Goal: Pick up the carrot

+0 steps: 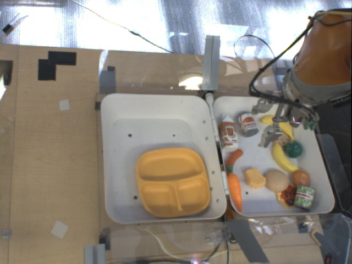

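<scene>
Two bins sit side by side on the table; nearest the camera, the left bin [115,147] holds a yellow tray [173,181], and the right bin [324,197] holds the clutter. Carrot [235,191] lies at the right bin's near-left corner, against the divider wall, long axis running roughly near-to-far, green stub at the far end, tip pointing toward the near rim. Just beyond it: a red sausage [234,157], a cheese piece [254,177], a potato [276,180]. Farther back: a banana [280,157], a carton [227,135], a can [248,124]. Gripper [273,130] hangs over the far-right part of the right bin, above the banana, nothing visibly between its fingers; whether they are apart or together cannot be made out at this angle. Key relation: carrot lies nearer the camera and to the left of the gripper, well apart, with sausage and cheese between. Judgement: approach needs travel toward the near-left corner and a grasp across the carrot's width; divider wall crowds one side.
</scene>
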Tool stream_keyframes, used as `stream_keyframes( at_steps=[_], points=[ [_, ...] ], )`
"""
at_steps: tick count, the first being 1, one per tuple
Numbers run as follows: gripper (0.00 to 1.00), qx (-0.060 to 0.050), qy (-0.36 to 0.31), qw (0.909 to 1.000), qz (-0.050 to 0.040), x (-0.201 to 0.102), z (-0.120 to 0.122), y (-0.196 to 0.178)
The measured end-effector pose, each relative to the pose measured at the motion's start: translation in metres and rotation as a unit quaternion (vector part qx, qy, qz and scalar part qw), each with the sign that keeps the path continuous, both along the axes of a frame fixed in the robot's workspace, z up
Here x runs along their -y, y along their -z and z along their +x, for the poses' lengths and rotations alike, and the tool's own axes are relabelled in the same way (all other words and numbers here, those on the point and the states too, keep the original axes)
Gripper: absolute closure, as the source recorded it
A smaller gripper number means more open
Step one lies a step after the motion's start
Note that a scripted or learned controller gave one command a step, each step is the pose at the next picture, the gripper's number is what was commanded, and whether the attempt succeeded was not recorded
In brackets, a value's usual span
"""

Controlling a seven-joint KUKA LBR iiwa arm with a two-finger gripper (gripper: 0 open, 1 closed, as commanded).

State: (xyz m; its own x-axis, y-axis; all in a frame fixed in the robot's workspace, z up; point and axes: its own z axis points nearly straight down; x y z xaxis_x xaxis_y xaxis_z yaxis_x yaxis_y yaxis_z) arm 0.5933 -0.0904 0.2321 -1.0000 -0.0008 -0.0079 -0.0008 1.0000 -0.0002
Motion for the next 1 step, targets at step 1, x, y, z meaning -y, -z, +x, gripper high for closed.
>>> stream_keyframes(
  at_steps=[1],
  points=[
    [0.0,0.006,0.024,0.9997,-0.0003,0.0025,-0.0355,0.1414]
  ],
)
